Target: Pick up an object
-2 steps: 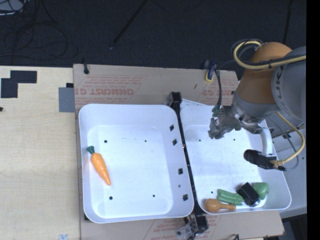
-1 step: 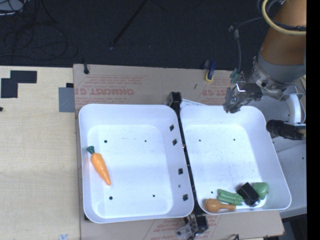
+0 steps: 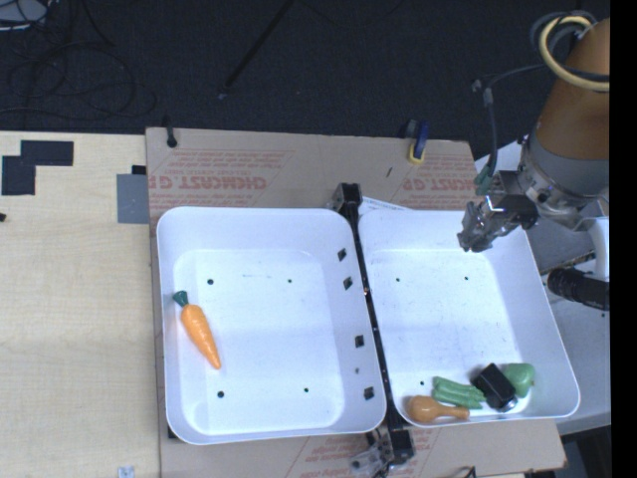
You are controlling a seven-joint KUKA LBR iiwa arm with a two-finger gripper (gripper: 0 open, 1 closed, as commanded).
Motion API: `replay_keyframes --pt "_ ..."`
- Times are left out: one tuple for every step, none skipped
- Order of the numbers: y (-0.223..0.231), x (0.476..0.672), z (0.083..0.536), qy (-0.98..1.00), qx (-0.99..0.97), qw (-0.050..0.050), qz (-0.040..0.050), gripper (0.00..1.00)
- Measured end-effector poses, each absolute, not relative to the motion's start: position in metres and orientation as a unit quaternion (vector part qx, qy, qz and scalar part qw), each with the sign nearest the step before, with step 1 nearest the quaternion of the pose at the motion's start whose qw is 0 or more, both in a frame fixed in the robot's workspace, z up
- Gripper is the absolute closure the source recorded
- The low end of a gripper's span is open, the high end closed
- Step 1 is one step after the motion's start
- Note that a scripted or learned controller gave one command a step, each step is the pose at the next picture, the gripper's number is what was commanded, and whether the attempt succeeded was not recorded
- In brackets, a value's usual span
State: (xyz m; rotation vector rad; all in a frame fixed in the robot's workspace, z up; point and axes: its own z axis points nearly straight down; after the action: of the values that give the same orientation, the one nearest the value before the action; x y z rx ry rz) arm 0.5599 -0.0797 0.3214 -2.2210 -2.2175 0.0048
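We see two white bins w/ small black dots: left bin [image 3: 254, 229], right bin [image 3: 542, 307]. In left bin, an orange carrot [image 3: 201, 335] w/ a dark green top. Near right bin's front rim: green bean pod [image 3: 457, 392], black block [image 3: 495, 385], light green piece [image 3: 520, 374] behind it, & an orange-tan gourd shape [image 3: 435, 409]. Under the bins, brown cardboard [image 3: 259, 162] w/ red lettering. Left of it, pale wood bench [image 3: 70, 307] w/ black & grey patches. Arm [image 3: 572, 118] is grey w/ orange band; gripper [image 3: 480, 229] dark grey.

Tool [image 3: 482, 229] above right bin [image 3: 557, 347]; carrot [image 3: 200, 334] in left bin [image 3: 164, 267].
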Motion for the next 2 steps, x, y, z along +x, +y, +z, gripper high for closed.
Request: replay_keyframes --pt "-0.061 0.493 0.427 -0.708 -0.706 -0.002 -0.0024 1.0" --pt "-0.137 0.484 0.414 -0.705 -0.71 0.001 0.002 1.0"
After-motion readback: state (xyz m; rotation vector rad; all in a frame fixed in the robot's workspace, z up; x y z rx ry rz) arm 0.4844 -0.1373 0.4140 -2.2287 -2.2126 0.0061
